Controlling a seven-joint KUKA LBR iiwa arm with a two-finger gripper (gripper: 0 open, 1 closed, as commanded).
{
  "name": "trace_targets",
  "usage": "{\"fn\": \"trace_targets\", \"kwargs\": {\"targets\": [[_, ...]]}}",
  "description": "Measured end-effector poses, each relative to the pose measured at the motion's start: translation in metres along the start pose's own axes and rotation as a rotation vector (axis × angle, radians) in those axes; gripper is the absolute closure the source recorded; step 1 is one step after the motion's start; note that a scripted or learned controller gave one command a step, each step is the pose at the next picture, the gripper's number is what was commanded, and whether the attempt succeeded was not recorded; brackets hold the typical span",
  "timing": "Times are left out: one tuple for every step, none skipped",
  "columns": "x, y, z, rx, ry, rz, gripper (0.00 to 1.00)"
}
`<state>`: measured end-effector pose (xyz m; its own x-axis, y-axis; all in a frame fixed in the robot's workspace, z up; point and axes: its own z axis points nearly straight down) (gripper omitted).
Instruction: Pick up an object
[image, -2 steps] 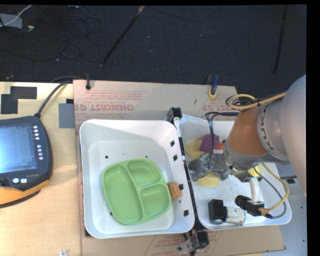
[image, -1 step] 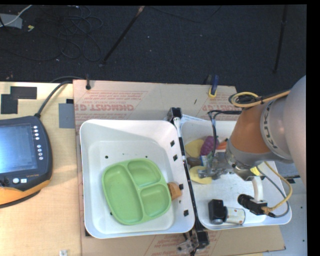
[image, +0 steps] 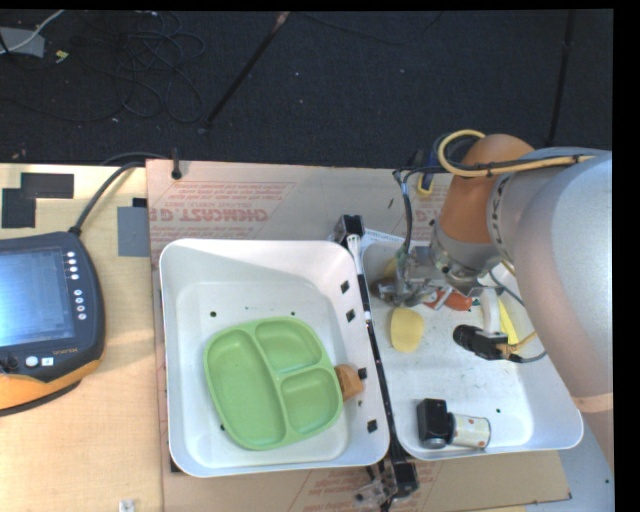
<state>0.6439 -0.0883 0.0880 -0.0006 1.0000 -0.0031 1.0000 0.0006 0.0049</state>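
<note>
My gripper (image: 402, 288) reaches down into the back left part of the right bin (image: 540, 425), under the orange band of the arm. A pale yellow rounded object (image: 406, 329) lies just in front of it, close to the gripper or touching it. A small red piece (image: 456, 298) shows to the gripper's right, partly hidden by the wrist. A black block joined to a white cylinder (image: 447, 425) lies near the bin's front edge. I see nothing held by the gripper.
The left bin (image: 200, 275) holds a green divided plate (image: 270, 382) and a small tan object (image: 350, 381) against its right wall. The divider between the bins (image: 362, 330) runs just left of the gripper. A tablet-like pendant (image: 45, 310) lies on the bench at far left.
</note>
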Motion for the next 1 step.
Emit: {"fn": "trace_targets", "kwargs": {"targets": [[-0.0053,-0.0023,-0.0030,0.000,-0.009,0.004,0.00]]}}
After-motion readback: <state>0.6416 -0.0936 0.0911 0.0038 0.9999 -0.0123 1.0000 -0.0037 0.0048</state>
